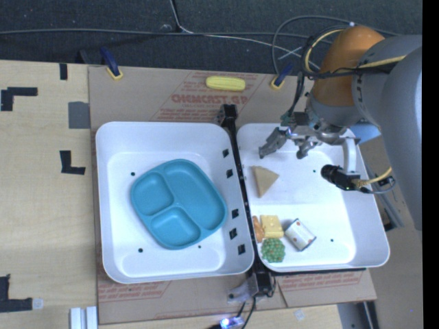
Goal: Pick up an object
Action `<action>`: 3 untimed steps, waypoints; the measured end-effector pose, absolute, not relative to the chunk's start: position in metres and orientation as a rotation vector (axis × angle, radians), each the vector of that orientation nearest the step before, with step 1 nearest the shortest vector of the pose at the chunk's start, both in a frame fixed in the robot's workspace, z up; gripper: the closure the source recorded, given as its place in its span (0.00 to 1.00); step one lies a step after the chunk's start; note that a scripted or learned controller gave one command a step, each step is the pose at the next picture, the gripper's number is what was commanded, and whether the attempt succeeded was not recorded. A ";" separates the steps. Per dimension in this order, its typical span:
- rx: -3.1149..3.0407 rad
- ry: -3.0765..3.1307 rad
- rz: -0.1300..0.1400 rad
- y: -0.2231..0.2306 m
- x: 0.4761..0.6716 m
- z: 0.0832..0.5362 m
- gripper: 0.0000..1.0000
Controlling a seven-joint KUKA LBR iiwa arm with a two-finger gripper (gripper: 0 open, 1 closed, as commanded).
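Observation:
My gripper (287, 146) hangs over the back of the right bin (357, 214), its two fingers spread open with nothing between them. A tan wedge (265, 179) lies just below and left of the fingertips, apart from them. Near the bin's front sit a yellow block (270, 225), an orange piece (258, 228), a green broccoli-like toy (274, 250) and a small white and grey can (299, 234). A blue divided plate (178, 203) lies in the left bin (116, 184).
A yellow banana-like object (225, 83) lies on the cardboard behind the bins. A black divider (236, 177) runs between the two bins. Cables loop above the arm, and a black cable end (336, 175) hangs over the right bin.

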State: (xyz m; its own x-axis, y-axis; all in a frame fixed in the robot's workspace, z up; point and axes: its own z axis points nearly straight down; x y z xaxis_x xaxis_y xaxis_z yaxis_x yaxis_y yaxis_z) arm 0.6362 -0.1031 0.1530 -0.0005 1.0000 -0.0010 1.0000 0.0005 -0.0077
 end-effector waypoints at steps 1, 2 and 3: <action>-2.217 -2.220 0.008 -0.108 0.640 0.106 0.00; -2.220 -2.224 0.002 -0.107 0.640 0.084 0.00; -2.220 -2.227 0.001 -0.107 0.640 0.096 1.00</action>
